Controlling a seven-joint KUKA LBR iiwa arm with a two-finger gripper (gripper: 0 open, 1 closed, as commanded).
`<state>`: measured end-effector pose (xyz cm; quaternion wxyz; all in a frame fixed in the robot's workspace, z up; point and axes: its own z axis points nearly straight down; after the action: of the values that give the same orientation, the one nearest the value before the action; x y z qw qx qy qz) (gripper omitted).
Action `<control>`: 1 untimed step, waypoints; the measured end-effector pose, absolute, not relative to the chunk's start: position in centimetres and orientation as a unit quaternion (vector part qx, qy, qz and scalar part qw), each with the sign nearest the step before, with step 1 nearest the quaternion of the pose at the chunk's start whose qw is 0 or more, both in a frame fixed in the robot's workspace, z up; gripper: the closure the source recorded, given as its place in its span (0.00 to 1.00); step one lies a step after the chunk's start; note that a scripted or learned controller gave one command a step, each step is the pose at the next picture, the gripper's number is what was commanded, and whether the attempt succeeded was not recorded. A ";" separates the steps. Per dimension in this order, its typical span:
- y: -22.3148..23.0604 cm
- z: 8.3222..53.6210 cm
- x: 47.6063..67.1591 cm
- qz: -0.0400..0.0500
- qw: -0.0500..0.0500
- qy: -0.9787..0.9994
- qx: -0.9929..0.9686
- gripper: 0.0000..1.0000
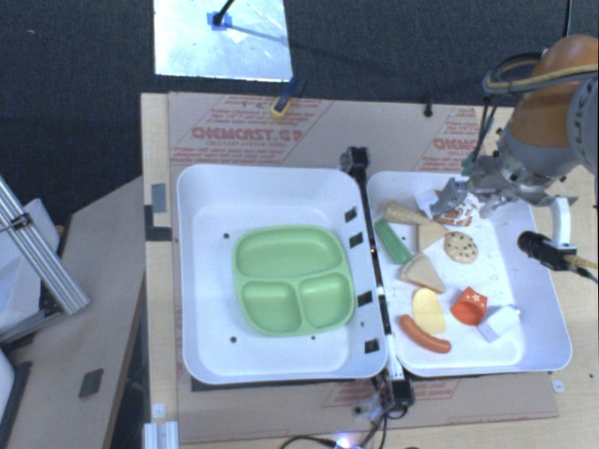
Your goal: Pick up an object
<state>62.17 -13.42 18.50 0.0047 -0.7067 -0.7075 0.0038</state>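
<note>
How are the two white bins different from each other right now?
The left bin holds a single green divided plate, while the right bin holds many small toy foods, such as a sausage, a cookie and a green stick. The arm's end effector is over the right bin's far end; nothing hangs over the left bin. Both are shallow, white, and sit side by side.
</note>
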 end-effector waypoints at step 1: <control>-13.4 19.3 62.5 0.000 -0.001 -0.708 -0.706 0.00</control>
<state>62.48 -13.40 19.32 -0.0006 -0.7059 -0.7083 -0.0004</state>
